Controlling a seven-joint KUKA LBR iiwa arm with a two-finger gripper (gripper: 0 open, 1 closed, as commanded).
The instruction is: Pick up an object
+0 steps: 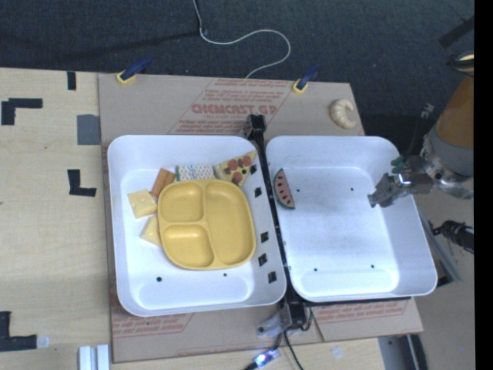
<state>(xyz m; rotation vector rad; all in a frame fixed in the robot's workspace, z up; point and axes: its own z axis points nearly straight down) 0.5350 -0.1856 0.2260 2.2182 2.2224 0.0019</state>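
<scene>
Two white bins sit side by side on a cardboard-topped bench; a watermelon slice (284,189) lies alone by the right bin's (347,284) left wall, the likeliest pick; the gripper (383,193) hovers opposite, finger state unclear; a yellow divided plate (206,223) crowds the left bin (185,299).

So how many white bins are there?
2. The left bin holds a yellow plate with food pieces around it. The right bin holds a watermelon slice by its left wall.
</scene>
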